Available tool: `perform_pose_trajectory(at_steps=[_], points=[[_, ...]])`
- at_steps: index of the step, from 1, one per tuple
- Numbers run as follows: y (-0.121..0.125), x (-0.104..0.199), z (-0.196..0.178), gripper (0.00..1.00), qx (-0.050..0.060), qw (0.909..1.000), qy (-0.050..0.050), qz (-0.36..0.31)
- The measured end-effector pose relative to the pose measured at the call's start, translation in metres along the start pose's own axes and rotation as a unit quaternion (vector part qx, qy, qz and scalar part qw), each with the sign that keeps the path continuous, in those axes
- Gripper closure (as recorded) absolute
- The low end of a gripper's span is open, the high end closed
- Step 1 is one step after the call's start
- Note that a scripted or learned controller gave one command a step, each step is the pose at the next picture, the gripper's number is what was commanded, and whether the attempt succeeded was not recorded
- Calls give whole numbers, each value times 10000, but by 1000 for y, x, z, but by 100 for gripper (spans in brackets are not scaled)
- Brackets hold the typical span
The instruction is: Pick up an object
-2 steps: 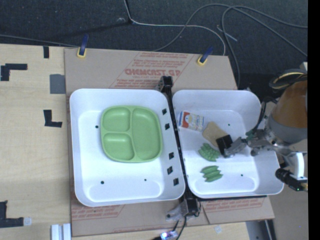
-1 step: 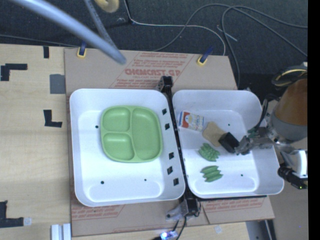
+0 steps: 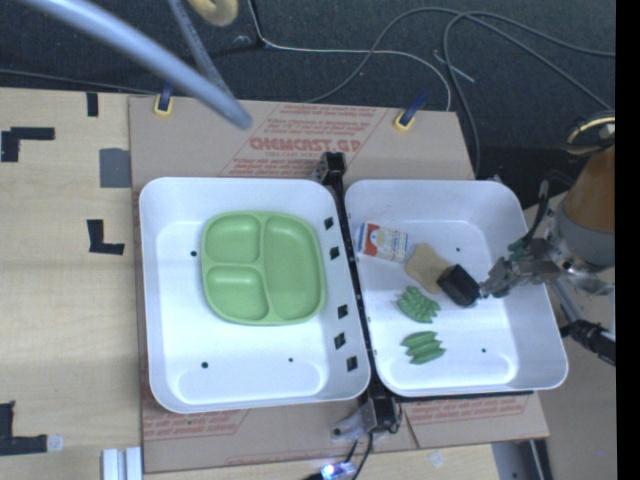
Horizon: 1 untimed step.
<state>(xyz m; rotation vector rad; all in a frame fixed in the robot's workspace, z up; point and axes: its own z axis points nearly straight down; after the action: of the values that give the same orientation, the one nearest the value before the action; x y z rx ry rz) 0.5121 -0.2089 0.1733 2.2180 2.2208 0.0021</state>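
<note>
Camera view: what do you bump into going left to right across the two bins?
Green divided plastic plate → small white printed carton → tan block with a black end → gripper.

green tray fills left bin, right bin front corner open

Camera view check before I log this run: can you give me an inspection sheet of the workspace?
Surface: two white bins, left bin and right bin, on cardboard.
Job's things: carton, brush and two green pea pods in the right bin.
Clutter: green divided plate in the left bin.
Grippers: claw low beside the brush's black end.
Cables: loose wires behind the bins.
Surroundings: wooden bench, dark backdrop.
</note>
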Motion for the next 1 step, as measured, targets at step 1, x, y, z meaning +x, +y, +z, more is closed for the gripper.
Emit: perform_pose_trajectory(at_steps=[1], points=[[2,2,-63,100,-14,10000,-7,-4]])
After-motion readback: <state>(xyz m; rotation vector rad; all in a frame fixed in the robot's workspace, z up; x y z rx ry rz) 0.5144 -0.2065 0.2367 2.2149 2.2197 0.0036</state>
